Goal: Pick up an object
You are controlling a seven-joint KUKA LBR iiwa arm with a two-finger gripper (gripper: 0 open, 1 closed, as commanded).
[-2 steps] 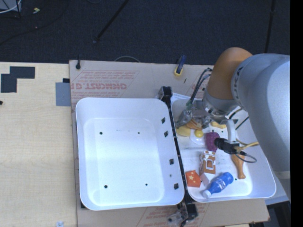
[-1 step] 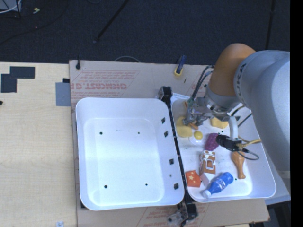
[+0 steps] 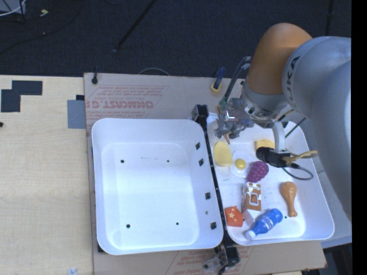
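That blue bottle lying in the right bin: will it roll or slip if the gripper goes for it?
The blue bottle lies on its side and looks rounded, so a nudge would probably roll it. Its glossy surface may slip. It looks like a light toy.

One fixed camera looks down from above the bench at a slant, far enough back to take in both white bins side by side: the left bin near the middle of the frame, the right bin toward the right. The arm enters from the right, close to the lens and large. Dark floor fills the top strip.
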